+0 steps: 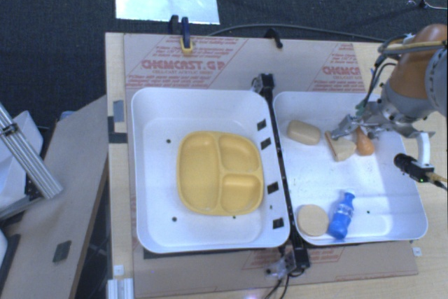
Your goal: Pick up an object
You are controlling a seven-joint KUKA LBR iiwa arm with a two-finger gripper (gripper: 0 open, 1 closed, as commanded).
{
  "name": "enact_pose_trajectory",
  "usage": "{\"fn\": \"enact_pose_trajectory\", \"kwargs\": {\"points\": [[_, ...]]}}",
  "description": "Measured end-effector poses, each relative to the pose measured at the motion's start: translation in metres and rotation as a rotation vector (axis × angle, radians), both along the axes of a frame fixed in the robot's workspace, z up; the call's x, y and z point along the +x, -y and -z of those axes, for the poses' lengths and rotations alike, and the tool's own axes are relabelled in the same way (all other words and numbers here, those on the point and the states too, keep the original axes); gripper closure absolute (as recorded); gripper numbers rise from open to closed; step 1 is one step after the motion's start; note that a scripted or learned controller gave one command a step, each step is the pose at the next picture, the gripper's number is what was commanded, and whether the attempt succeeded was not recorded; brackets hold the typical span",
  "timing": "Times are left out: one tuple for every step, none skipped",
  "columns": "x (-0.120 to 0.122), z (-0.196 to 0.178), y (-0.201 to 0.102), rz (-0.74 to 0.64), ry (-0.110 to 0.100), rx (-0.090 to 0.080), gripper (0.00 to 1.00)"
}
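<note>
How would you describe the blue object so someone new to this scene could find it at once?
Start at the right-hand white bin and look to its near edge, away from the pincer. There a small blue bottle lies beside a round tan disc, which sits on its left. It is the bin's one blue item; the others there are tan, beige or orange.

The big grey robot arm with the orange band (418, 73) comes in from the right side of the picture. The orange part sits up high, and the grey wrist bends down and to the left below it. At the end is the small grey two-finger gripper (348, 128). It points down and to the left, and it is low. The metal bits at its tip look spread a little, but they are too small to tell.
</note>
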State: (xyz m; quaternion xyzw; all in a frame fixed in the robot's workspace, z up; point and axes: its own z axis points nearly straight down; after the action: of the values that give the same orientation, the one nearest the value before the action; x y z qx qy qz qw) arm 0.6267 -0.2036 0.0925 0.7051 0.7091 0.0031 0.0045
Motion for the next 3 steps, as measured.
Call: {"fn": "enact_pose_trajectory", "kwargs": {"points": [[0.003, -0.013, -0.001, -0.002, 0.011, 0.000, 1.00], [0.000, -0.076, 0.001, 0.001, -0.006, 0.000, 1.00], [0.001, -0.120, 0.002, 0.000, -0.005, 0.000, 1.00]]}}
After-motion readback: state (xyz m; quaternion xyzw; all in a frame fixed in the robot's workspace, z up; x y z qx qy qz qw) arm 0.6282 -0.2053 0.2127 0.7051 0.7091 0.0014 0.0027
